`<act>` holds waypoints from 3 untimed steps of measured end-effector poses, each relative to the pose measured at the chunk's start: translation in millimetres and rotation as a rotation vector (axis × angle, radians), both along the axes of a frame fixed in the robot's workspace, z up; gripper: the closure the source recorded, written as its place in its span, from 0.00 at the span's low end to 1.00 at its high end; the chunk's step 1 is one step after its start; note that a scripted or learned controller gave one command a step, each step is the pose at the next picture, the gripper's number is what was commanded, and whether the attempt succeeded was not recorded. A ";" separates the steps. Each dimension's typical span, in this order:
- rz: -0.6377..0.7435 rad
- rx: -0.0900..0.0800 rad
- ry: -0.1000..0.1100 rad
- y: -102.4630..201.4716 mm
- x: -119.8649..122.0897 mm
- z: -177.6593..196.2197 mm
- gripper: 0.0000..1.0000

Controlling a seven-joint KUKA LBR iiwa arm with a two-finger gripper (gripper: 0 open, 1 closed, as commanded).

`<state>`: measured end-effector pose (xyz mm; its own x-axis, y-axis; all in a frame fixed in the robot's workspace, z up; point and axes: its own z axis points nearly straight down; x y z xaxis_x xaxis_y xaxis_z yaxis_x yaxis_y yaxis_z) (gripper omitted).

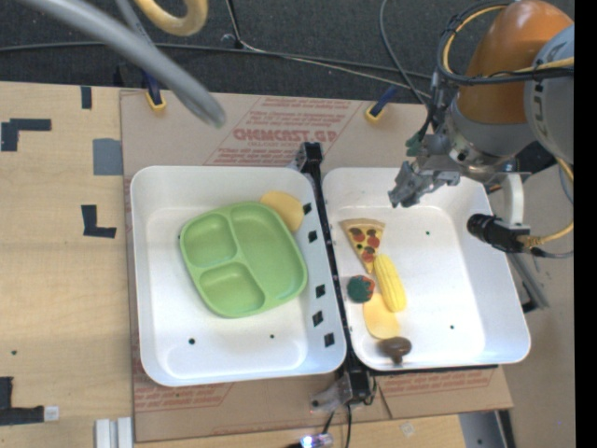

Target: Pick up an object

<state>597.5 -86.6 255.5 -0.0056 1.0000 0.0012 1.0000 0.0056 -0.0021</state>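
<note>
We see claw (408, 192) above far edge of right bin (485, 315), nothing between fingers; open or closed we cannot tell. Candidate objects lie in right bin along its divider side: pizza slice (364, 237), corn cob (390, 282) touching it on near side, green ball (360, 288), brown piece (396, 348). Left bin (159, 250) holds green tray (243, 259) (three compartments).

Wood bench (56, 278), dark floor (308, 17) behind.
</note>
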 end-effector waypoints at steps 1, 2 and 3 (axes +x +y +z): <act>0.000 0.000 0.001 55.2 -14.9 -16.6 1.00; 0.000 0.000 0.001 106.1 -22.0 -31.2 1.00; 0.001 0.000 0.001 164.0 -29.3 -40.0 1.00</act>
